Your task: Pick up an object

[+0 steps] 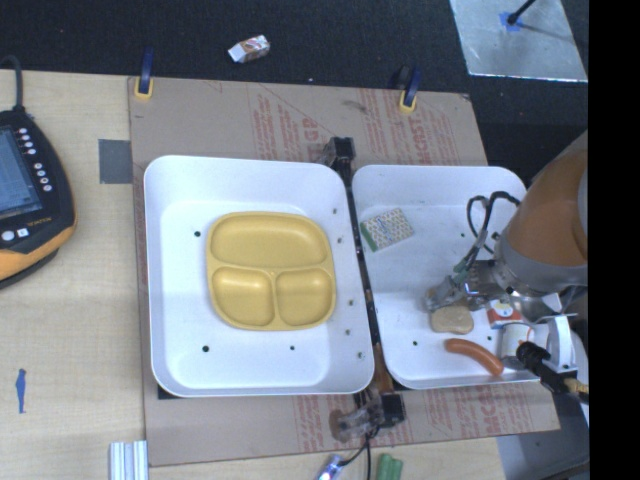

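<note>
In the right bin (420, 353) my gripper (447, 296) reaches down from the right, its metal tip just above and touching a tan rounded lump (452, 320). An orange sausage-shaped piece (474, 355) lies near the bin's front edge. A small green and white checked packet (387, 228) rests at the bin's back left. A red and white item (503, 315) lies partly under the arm. The left bin (170, 268) holds a yellow three-compartment plate (270, 270).
The grey arm with its orange band (550, 218) covers the right bin's right side. Black cable loops (487, 213) hang beside it. A teach pendant (25, 203) sits on the bench at far left. Clamps (342, 151) join the bins.
</note>
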{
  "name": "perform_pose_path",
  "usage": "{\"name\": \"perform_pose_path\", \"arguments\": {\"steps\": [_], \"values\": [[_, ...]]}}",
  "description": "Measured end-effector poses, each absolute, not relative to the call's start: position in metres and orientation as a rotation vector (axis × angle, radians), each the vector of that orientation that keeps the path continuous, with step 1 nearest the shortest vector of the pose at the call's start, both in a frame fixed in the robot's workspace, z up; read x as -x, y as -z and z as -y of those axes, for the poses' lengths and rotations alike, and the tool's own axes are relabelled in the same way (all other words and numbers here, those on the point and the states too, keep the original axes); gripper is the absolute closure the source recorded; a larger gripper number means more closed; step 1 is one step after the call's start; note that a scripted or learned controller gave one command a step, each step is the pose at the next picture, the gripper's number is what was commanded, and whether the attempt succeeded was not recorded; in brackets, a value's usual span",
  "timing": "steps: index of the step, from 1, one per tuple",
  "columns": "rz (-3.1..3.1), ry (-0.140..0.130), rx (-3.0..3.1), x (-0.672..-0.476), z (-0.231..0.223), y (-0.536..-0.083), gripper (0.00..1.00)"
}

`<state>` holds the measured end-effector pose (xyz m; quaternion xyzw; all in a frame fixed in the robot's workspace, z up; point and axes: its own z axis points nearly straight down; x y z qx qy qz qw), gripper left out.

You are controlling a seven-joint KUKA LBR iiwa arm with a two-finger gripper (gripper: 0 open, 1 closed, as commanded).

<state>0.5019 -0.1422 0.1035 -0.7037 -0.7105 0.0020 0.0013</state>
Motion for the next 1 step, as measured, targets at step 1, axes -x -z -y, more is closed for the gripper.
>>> {"name": "perform_pose_path", "arguments": {"steps": [1], "values": [[2.225,0.0,2.216,-0.5236,0.0767,-0.1921,1.0]]}}
